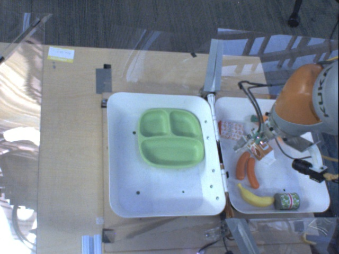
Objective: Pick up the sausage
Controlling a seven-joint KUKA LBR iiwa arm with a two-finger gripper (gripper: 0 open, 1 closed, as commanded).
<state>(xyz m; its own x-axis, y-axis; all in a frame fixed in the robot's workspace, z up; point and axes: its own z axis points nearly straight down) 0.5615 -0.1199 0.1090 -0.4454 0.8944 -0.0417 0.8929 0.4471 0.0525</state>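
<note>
Nearest the camera, a banana (255,196) and a small green can (286,200) lie along the right bin's (318,208) front rim, below the pincer (256,139). Two sausages (247,169) lie side by side just beneath it, with bare floor to their right. A red-and-white packet (231,129) sits to its left. Whether the pincer is spread or closed cannot be told; it holds nothing visible. Further left, a green divided plate (170,138) occupies the left bin (159,194).

The KUKA iiwa arm (304,102) shows a rounded orange band bearing part of the maker's dark lettering, above a smooth grey wrist section. Thin black cables (253,97) loop from the wrist, one ending in a black connector (304,168). The gripper (258,138) is small, metallic and crowded with fittings.
</note>
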